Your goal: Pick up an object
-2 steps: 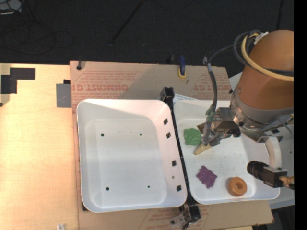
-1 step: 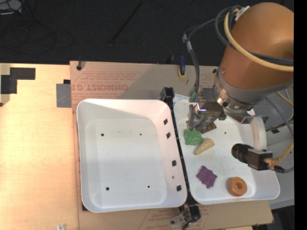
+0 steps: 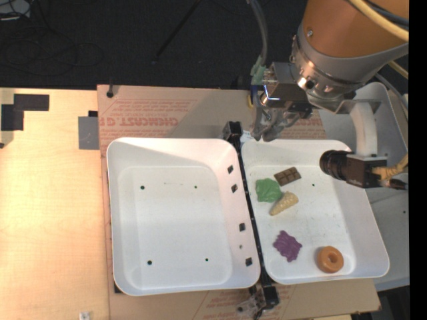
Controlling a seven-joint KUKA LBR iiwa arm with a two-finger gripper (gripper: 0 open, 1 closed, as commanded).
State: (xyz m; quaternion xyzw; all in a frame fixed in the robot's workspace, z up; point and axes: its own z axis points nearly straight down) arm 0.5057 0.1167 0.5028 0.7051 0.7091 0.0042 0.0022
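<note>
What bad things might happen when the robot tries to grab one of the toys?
1. The green piece, the cream cone-shaped piece and the brown chocolate-bar piece lie close together, so the gripper might nudge one while reaching for another.
2. The gripper hangs at the right bin's far rim, beside the divider; coming straight down it may hit plastic.
3. The purple piece and orange ring look flat, so they could slip.

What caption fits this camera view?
Claw poised over right bin's far-left corner; five toys inside: brown bar, green piece, cream cone, purple piece, orange ring.
</note>
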